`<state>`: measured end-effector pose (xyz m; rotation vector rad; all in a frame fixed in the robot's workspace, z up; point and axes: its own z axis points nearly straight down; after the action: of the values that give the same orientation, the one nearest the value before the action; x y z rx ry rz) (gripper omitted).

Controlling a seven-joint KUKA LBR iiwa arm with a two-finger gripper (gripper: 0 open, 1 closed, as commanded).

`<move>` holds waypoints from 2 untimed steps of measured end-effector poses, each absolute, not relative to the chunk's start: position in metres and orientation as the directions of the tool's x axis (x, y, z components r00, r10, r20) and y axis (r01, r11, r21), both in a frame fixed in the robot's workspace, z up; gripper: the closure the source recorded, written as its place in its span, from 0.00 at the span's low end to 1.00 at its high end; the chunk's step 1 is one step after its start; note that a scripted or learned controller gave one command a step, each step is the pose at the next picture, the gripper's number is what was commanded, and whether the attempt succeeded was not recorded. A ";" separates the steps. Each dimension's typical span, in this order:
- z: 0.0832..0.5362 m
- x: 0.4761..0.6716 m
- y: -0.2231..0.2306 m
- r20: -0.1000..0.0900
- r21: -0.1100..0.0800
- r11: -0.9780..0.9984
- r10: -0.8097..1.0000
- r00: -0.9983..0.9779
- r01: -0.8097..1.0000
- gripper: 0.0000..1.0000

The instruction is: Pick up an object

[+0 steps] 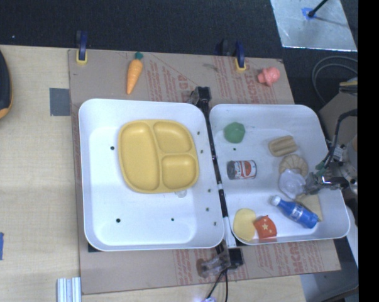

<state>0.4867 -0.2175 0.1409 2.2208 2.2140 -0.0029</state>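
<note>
Gripper [320, 180] at the right bin's 3 o'clock edge, amid a crowd of small objects.

The right bin [264, 113] holds a green ball [234, 132] at 11 o'clock, a tan bread-like piece [281, 145] at 1 o'clock, a small can [242, 169] lying on its side near the middle, a blue bottle [295, 211] at 5 o'clock, and a yellow round piece [243, 224] touching a red block [266, 227] at 6 o'clock. A clear, crumpled-looking item [290, 182] lies just beside the gripper, over a pale round thing too washed out to name. Whether the gripper's fingers are spread or pressed together I cannot tell; they are small, dark and blurred against the rim. The left bin [98, 187] carries a yellow divided plate [158, 154]. Outside the bins, on the cardboard, a toy carrot [134, 73] lies at 11 o'clock and a pink lump [269, 75] at 1 o'clock.
</note>
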 end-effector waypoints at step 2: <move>0.203 0.531 -0.153 0.001 -0.004 0.006 1.000 -0.006 1.000 0.00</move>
<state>0.5310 -0.1535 0.2033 2.2175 2.2299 -0.0030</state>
